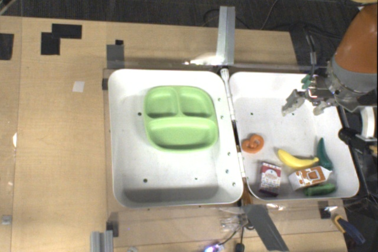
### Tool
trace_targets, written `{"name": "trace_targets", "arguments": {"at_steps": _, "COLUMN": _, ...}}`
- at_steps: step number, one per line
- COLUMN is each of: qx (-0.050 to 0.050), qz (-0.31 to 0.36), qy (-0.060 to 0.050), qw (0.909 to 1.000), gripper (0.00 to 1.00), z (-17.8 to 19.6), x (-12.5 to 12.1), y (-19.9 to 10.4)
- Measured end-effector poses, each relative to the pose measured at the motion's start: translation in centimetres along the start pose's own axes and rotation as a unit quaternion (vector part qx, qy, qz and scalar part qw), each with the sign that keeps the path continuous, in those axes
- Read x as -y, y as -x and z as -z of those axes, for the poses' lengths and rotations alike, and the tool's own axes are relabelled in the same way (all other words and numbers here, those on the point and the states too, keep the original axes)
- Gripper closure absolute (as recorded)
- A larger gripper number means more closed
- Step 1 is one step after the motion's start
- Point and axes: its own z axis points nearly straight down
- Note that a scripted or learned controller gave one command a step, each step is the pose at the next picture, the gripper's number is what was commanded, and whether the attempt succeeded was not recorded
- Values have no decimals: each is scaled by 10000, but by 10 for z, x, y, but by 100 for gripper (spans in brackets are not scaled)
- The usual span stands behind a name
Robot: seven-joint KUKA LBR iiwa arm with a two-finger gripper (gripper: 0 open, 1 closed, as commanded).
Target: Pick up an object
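A: Where's the banana (297, 159) lying?
B: In the right bin (269, 91), near its front right corner, long axis running left to right, its left tip a bit higher in the view, curve bowing toward the front

A: What's round it?
B: A small carton (308, 177) just in front, a green pepper (319, 189) beyond that, a dark green one (324, 153) at its right end, a maroon box (270, 177) front-left, an orange ring (253, 143) to the left. The green tray (180, 117) sits in the left bin (127, 127)

A: And the gripper (306, 101)?
B: Well apart, over the bin's back right, fingers spread, nothing between them
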Motion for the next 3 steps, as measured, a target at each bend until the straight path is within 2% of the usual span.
{"name": "trace_targets", "arguments": {"at_steps": 1, "qx": -2, "qz": 325, "qy": -7, "qw": 9995, "gripper": 0, "z": -108, "x": 48, "y": -18}}
{"name": "trace_targets", "arguments": {"at_steps": 2, "qx": -1, "qz": 1657, "qy": 2, "qw": 9862, "gripper": 0, "z": -117, "x": 82, "y": 4}}
{"name": "trace_targets", "arguments": {"at_steps": 3, "qx": -15, "qz": 524, "qy": 50, "qw": 9986, "gripper": 0, "z": -122, "x": 78, "y": 34}}
